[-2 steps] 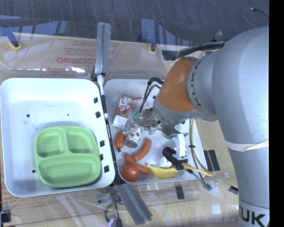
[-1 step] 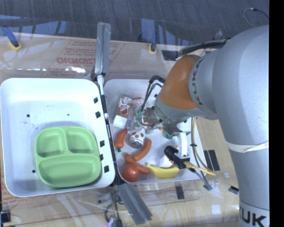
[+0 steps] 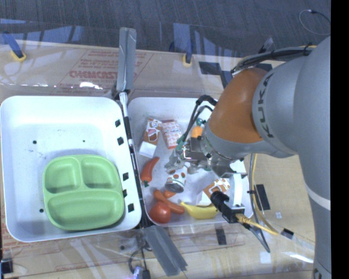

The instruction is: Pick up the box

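Observation:
Two small red-and-white boxes (image 3: 153, 131) (image 3: 172, 133) lie side by side at the back of the right bin (image 3: 163, 104). A third box, orange and white (image 3: 218, 186), lies near the bin's right wall, partly under the arm. My gripper (image 3: 183, 157) hangs low over the middle of the right bin, just right of and in front of the pair of boxes and right above a small can (image 3: 175, 184). The wrist hides what lies directly beneath it.
Also in the right bin are a white card (image 3: 147, 150), a red pepper (image 3: 148, 169), a tomato (image 3: 160, 213), a carrot (image 3: 170, 206) and a banana (image 3: 199, 210). A green divided plate (image 3: 81, 192) rests in the left bin (image 3: 23, 121).

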Robot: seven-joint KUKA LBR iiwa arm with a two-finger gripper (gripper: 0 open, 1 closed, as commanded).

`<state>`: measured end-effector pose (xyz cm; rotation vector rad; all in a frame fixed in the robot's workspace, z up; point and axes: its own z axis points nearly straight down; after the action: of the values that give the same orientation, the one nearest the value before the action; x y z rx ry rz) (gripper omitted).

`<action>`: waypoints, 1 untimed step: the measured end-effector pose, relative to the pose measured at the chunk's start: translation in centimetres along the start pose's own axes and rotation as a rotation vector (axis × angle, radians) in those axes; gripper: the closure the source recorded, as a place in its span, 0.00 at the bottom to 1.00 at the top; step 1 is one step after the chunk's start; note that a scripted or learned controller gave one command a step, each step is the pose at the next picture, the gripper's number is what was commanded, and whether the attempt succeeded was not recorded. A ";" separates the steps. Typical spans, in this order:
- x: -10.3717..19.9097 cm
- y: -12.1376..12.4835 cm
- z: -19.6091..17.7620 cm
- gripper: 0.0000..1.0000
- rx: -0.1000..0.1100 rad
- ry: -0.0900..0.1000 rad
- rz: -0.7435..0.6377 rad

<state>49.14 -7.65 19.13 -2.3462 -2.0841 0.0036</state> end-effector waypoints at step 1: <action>9.8 -2.7 0.1 1.00 0.002 -0.001 -0.052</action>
<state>47.59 2.44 19.06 -2.2904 -2.1439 0.0063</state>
